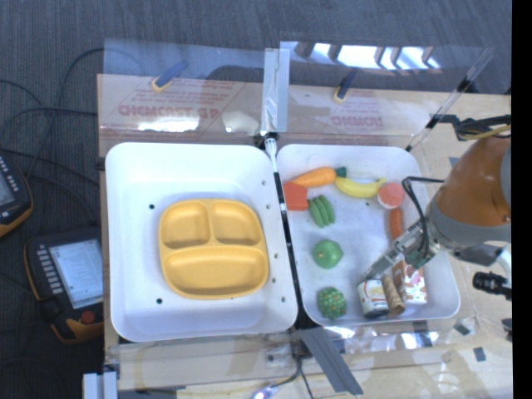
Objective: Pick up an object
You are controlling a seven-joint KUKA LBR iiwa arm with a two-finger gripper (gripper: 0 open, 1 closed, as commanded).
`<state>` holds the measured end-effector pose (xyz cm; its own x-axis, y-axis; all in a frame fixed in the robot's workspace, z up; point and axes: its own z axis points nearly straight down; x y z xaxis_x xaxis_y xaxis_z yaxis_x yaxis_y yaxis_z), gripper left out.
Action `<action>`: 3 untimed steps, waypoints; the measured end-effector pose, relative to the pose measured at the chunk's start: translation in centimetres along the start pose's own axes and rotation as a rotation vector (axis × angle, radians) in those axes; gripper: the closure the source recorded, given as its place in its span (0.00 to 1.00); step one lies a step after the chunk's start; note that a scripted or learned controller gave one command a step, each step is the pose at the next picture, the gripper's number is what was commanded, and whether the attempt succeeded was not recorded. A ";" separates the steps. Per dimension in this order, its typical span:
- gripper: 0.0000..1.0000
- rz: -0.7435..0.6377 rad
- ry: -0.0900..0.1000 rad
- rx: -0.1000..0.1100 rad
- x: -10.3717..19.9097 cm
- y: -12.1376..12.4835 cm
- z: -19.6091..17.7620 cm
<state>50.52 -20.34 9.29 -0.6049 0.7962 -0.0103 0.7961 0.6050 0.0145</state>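
**Gripper low over the right bin's near corner**

Camera view: the arm (pixel 474 194) reaches in from three o'clock, orange band showing, and the gripper (pixel 405 256) hangs in the right bin (pixel 366 152) toward its five o'clock corner. Whether the fingers are apart or closed I cannot tell; they blur into the clutter below, and nothing shows clearly between them. Just beneath sit a can (pixel 374 298) and a small box (pixel 413 285), side by side, possibly touching the gripper. At the bin's twelve o'clock lie a carrot (pixel 314 177) and a banana (pixel 359 188); a red block (pixel 295 195) is at ten o'clock. A green apple (pixel 327 253) sits near centre. In the left bin (pixel 133 223), a yellow divided plate (pixel 214 248) rests in the middle.
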 end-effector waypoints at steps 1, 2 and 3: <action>1.00 -0.002 -0.007 -0.003 -0.1 0.2 -0.9; 1.00 0.092 0.010 0.015 6.9 11.8 -8.9; 0.00 0.093 0.009 0.016 6.9 11.8 -8.9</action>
<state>55.61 -7.74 18.33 -0.5288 0.8487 -0.0005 0.8487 0.5288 -0.0011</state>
